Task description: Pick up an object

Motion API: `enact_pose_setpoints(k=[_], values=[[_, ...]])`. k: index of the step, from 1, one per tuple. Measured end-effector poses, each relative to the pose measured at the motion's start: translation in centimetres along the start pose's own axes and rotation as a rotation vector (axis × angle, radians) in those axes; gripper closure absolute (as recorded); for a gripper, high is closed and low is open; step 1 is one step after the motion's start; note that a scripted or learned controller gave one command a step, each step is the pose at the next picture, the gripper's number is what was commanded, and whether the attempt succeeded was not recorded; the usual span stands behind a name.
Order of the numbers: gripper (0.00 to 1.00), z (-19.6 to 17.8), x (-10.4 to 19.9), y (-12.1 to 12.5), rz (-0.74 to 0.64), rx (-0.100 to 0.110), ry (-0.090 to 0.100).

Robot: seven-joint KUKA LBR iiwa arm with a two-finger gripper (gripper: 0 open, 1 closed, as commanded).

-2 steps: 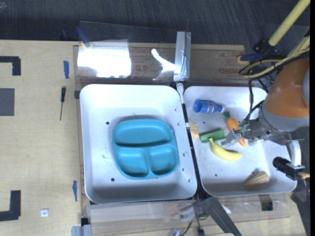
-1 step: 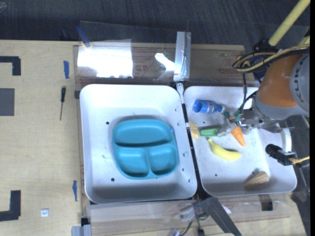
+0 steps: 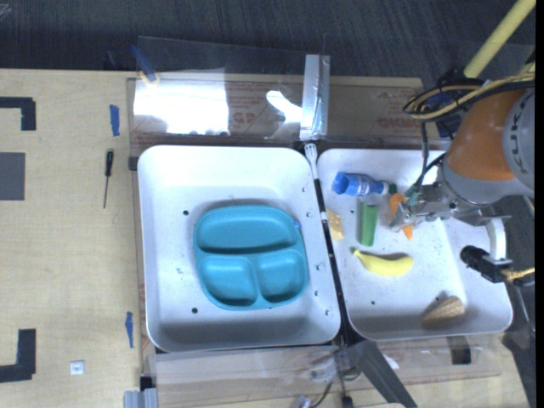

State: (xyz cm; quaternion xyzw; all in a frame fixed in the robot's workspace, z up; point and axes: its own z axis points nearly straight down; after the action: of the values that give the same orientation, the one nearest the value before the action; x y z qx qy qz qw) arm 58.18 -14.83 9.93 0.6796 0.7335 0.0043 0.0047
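Observation:
The right bin [image 3: 484,313] holds several objects: a blue bottle [image 3: 353,184] at the back, a green stick-shaped item [image 3: 367,222] beside it, a yellow banana [image 3: 384,264] in the middle and a brown bread-like piece [image 3: 444,309] near the front. A small orange item [image 3: 399,213] lies right of the green one. My gripper [image 3: 414,208] is low over the bin, directly at the orange item and touching or overlapping it. The arm's orange band [image 3: 480,143] sits above it at the right.
The left bin [image 3: 161,228] carries a blue divided plate [image 3: 249,254]. A small tan scrap [image 3: 335,225] lies by the right bin's left wall. A clear plastic sheet and a metal bracket [image 3: 313,96] stand behind the bins. Cables [image 3: 442,99] hang near the arm.

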Motion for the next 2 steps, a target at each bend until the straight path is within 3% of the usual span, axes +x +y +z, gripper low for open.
enact_pose_setpoints(k=[1,2], values=[[1.0,1.3,0.2,1.86,-0.24,0.01,0.0],[0.0,1.28,0.28,1.94,-0.241,0.007,0.0]])
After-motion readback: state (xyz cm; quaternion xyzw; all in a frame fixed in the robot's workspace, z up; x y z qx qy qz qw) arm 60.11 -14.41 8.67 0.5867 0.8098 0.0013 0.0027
